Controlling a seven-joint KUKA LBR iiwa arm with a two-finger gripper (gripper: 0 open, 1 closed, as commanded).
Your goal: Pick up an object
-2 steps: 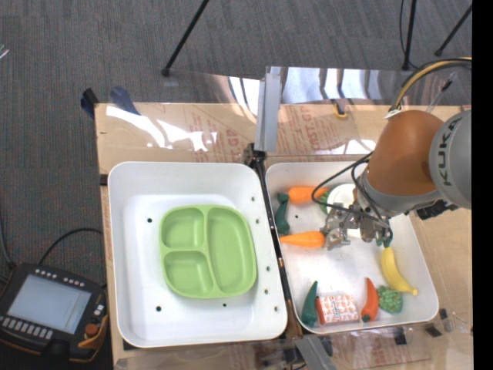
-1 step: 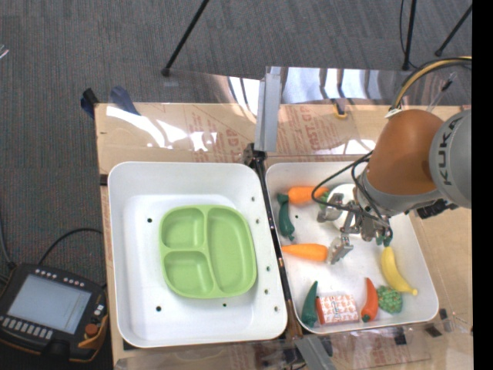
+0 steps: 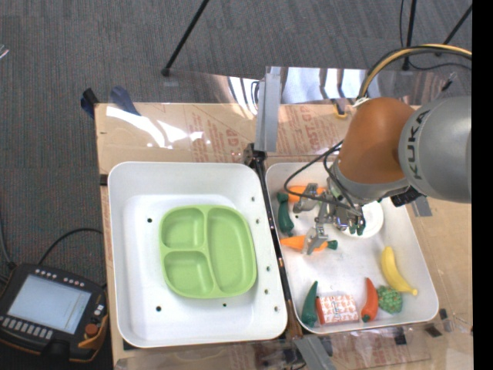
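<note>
My gripper [image 3: 319, 234] hangs low over the upper middle of the right bin [image 3: 416, 237], under the grey arm and its orange band [image 3: 376, 139]. Its tip sits right above a small carrot [image 3: 294, 243] with a green top, which lies on the bin floor; I see no lift. A dark green vegetable [image 3: 285, 216] lies just left of the gripper, and another orange piece [image 3: 299, 192] lies above it. A white round dish [image 3: 371, 219] is partly hidden behind the wrist.
A yellow banana [image 3: 397, 271], a red pepper [image 3: 370, 301], broccoli [image 3: 390, 300], a red-and-white packet [image 3: 337, 308] and a green vegetable [image 3: 310, 304] lie along the right bin's near side. The left bin [image 3: 131, 206] holds a green divided plate [image 3: 208, 250].
</note>
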